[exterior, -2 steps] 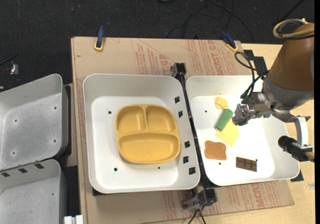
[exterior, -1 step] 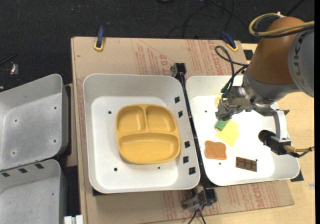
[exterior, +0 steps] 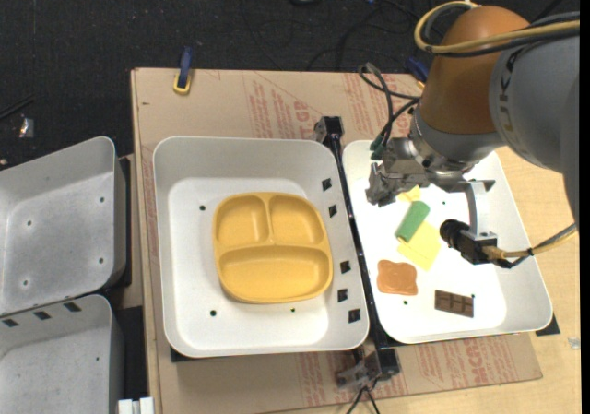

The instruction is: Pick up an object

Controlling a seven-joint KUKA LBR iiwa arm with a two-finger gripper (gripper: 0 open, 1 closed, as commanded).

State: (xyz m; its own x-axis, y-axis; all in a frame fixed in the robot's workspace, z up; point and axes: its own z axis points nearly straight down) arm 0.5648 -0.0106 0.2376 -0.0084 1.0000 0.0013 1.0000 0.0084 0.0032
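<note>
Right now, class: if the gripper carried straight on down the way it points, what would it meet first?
Probably the green block, which lies on a yellow piece just below the gripper in the right bin; depth is unclear, so it might land on bare floor beside it.

Lying in the right-hand shallow white bin (exterior: pixel 525 297): a small green rectangular block (exterior: pixel 413 220), tilted on a diagonal, resting on top of a flat yellow square piece (exterior: pixel 423 249) turned like a diamond. Just below and to the left, apart from the yellow piece, a flat orange-brown toast-shaped slice (exterior: pixel 397 278), lying flat. Further right, near the front wall, a small dark brown chocolate-bar-like rectangle (exterior: pixel 454 303), flat, long side roughly along the front edge. Resting in the left-hand shallow white bin (exterior: pixel 180 218): a yellow plastic divided plate (exterior: pixel 273 248) with three compartments, right way up, near the middle of the floor.
</note>
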